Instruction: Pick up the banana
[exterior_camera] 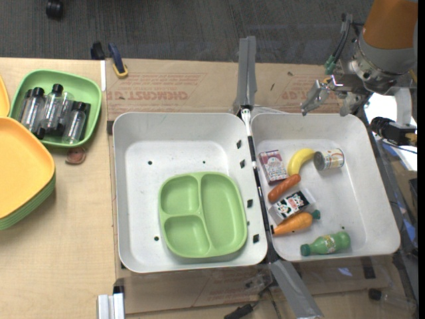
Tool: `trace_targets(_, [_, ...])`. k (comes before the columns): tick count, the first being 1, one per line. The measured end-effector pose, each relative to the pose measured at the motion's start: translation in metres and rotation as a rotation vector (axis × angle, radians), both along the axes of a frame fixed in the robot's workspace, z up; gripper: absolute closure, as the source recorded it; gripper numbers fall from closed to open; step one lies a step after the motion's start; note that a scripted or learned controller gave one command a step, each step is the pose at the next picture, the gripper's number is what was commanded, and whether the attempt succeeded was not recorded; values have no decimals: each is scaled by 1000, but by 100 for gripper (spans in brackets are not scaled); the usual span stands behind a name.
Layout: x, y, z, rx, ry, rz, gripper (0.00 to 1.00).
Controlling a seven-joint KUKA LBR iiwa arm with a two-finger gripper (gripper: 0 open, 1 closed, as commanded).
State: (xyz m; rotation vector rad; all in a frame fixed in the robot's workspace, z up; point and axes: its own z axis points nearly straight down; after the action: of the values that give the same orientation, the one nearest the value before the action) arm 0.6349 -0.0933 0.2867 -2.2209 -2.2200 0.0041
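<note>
The yellow banana point(300, 159) lies in the right bin point(372, 198), towards its back and near the middle. It rests between a small pink box point(271, 165) and a tin can point(329, 159) lying on its side. My gripper point(331, 104) hangs over the back rim of the right bin, beyond the banana and a little to its right, well apart from it. Its fingers look spread open with nothing between them. The grey arm with its orange band point(390, 15) comes in from the top right.
Also in the right bin are an orange-red sausage point(284, 187), a card box point(291, 205), a carrot point(293, 224) and a green bottle point(325, 244). The left bin point(133, 178) holds a green divided plate point(202, 214). A green tray of bottles point(56, 108) and yellow plates point(20, 171) sit far left.
</note>
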Motion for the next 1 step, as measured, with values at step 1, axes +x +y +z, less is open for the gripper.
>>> trace_targets(1, [-20, -47, -157, -2, -16, 41, 0])
